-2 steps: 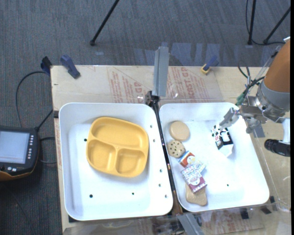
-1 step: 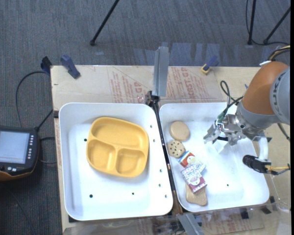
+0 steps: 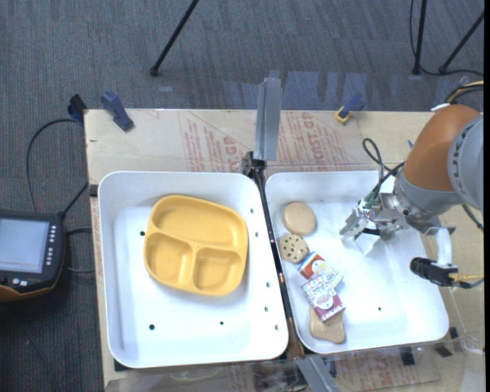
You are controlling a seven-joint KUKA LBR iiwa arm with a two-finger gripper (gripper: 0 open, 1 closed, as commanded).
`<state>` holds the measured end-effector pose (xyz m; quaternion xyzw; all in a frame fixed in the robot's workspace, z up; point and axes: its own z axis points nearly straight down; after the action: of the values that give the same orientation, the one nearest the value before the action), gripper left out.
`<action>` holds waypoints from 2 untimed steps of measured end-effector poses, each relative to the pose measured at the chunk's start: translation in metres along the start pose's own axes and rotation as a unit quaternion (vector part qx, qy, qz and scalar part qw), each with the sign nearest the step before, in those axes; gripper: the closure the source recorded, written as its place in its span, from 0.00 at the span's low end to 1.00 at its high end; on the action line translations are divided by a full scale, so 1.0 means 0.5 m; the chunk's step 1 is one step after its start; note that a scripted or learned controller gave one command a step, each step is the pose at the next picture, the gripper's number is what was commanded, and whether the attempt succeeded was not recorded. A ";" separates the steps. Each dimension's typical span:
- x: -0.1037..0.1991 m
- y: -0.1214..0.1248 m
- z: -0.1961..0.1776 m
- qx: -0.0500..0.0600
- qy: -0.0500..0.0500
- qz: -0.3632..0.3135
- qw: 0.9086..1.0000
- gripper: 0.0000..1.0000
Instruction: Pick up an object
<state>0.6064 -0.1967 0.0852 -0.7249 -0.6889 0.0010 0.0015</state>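
My gripper (image 3: pixel 362 235) hangs over the right bin (image 3: pixel 392 317), in its upper right part, fingers pointing down with a small gap and nothing between them. To its left lie a round tan cookie (image 3: pixel 299 218) and a smaller chocolate-chip cookie (image 3: pixel 293 247). Below those lies a red and white snack packet (image 3: pixel 322 286), and a tan biscuit shape (image 3: pixel 328 327) rests at the bin's front edge. The gripper is apart from all of them, about a cookie's width right of the tan cookie.
The left bin (image 3: pixel 122 317) holds a yellow divided plate (image 3: pixel 198 244). An upright grey post (image 3: pixel 268 125) stands between the bins at the back. A handheld controller (image 3: pixel 20 251) lies off the bench at left. Clamps (image 3: pixel 114 109) sit on the bench's back edge.
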 end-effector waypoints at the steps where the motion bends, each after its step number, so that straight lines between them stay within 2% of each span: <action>1: -0.017 0.036 -0.297 -0.007 -0.002 0.006 1.000 0.00; 2: -0.010 0.047 -0.023 -0.001 0.000 -0.002 1.000 0.00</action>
<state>0.6296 -0.2028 0.0966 -0.7233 -0.6905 0.0003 0.0009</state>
